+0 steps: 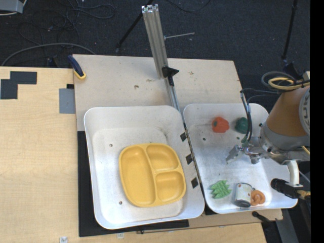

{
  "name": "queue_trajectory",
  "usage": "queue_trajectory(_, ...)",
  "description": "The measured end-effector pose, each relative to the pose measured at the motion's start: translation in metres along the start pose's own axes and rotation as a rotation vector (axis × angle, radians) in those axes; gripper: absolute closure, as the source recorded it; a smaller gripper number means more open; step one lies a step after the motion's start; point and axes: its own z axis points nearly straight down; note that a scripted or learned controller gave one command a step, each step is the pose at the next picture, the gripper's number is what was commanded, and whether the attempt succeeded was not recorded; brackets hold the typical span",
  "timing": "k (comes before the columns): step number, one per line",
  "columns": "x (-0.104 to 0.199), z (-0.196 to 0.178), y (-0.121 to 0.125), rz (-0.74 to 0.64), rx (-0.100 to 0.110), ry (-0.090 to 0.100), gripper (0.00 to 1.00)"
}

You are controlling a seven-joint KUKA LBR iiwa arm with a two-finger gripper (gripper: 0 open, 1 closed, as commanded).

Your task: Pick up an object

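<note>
Nearest you in the right bin [202,135] lie a green leafy toy [220,189], a small metal can [242,194] and an orange ring [257,198], clustered along the front wall. Just beyond, the gripper [237,154] hangs low over bare bin floor, apparently descending for a grab; you cannot tell its pincer's state. Farther back sit a red tomato-like toy [219,125] and a dark green object [242,124]. The left bin [101,135] holds a yellow divided tray [152,174].
</note>
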Motion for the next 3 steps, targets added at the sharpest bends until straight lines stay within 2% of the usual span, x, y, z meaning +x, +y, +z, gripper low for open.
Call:
queue_trajectory(1, 0.0, 0.009, 0.002, 0.001, -0.007, -0.002, 0.0)
queue_trajectory(2, 0.0, -0.003, 0.004, 0.001, -0.012, 0.0, 1.0)
queue_trajectory(3, -0.006, -0.046, 0.003, 0.001, -0.008, -0.003, 1.0)
